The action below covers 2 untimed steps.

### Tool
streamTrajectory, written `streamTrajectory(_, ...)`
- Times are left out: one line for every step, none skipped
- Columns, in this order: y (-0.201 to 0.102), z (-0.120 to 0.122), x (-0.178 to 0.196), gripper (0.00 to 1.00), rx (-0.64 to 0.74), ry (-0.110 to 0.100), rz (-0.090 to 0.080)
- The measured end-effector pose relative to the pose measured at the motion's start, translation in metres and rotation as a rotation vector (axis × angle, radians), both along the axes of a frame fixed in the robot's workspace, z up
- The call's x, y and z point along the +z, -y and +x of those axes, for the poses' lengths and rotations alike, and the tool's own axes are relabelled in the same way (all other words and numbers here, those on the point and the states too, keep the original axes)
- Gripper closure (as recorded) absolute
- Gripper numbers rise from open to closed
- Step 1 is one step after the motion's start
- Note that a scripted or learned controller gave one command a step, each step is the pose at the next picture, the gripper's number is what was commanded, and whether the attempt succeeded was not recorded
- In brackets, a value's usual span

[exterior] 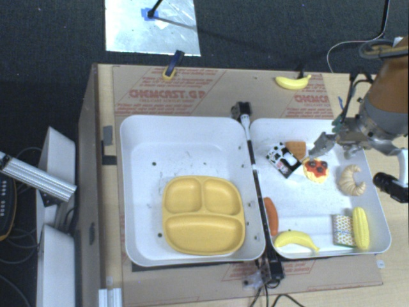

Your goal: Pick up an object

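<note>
The right bin point(377, 235) holds several small objects: a black-and-white piece point(281, 159), a brown wedge point(296, 149), a red and yellow toy point(316, 170), a croissant point(351, 180), a corn cob point(361, 228) beside a patterned block point(342, 229), a banana point(296, 240) and a carrot point(271, 215). My gripper point(335, 147) hangs over the bin's far right part, just above the red and yellow toy and the croissant. Nothing shows as held in it.
A yellow divided plate point(204, 214) lies in the left bin point(137, 171). A second banana point(293, 80) rests on the cardboard behind the right bin. A blue and yellow tool point(172, 64) lies at the cardboard's far edge. Cables hang near the arm point(390, 98).
</note>
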<state>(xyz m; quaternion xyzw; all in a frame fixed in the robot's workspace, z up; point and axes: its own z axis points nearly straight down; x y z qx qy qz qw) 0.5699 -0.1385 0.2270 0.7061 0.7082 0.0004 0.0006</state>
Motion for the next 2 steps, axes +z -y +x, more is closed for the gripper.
streamTrajectory(0.013, 0.013, -0.107, 0.00, -0.002, 0.004, -0.001)
streamTrajectory(0.040, 0.016, -0.130, 0.00, 0.000, 0.001, 0.000)
